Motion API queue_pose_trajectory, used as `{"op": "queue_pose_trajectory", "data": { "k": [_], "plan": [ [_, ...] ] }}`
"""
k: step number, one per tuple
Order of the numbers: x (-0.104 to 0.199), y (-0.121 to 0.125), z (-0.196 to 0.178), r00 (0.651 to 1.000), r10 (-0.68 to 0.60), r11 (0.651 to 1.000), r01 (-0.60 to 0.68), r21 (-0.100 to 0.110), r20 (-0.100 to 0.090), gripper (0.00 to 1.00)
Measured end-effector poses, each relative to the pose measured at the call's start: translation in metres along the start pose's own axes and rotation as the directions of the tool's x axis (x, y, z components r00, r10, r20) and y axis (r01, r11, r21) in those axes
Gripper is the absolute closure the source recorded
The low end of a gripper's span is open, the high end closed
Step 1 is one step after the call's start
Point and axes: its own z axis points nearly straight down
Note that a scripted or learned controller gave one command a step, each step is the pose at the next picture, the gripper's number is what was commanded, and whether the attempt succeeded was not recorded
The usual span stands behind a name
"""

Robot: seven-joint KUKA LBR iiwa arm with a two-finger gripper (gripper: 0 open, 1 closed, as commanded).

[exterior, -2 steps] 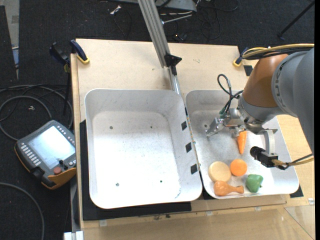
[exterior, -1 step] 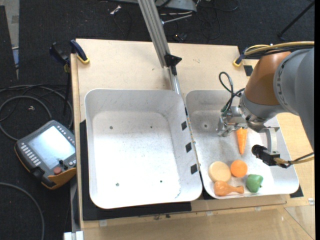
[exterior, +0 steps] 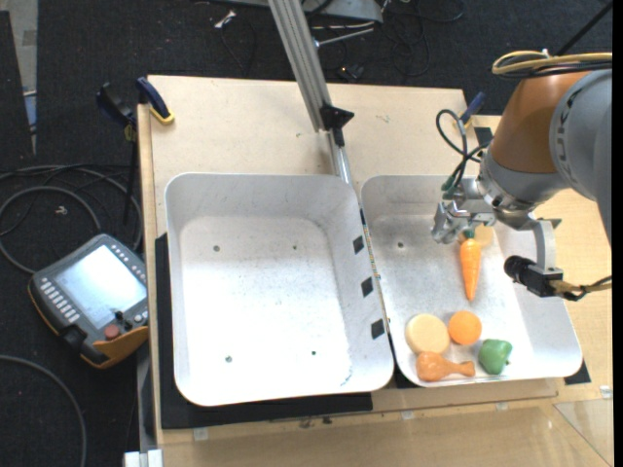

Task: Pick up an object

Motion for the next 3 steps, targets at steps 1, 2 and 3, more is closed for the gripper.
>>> {"op": "queue_pose_trajectory", "data": {
  "k": [1,2,3],
  "plan": [
    [0.008,-0.002,-0.059,1.000,-0.001,1.000,0.001,-0.001,0.000,1.00],
    [0.014,0.001,-0.121,1.000,-0.001,1.000,0.001,-0.001,0.000,1.00],
    [0.076,0.003,-0.106,1.000,-0.005,1.000,0.005,0.008,-0.003,1.00]
  ]
}}
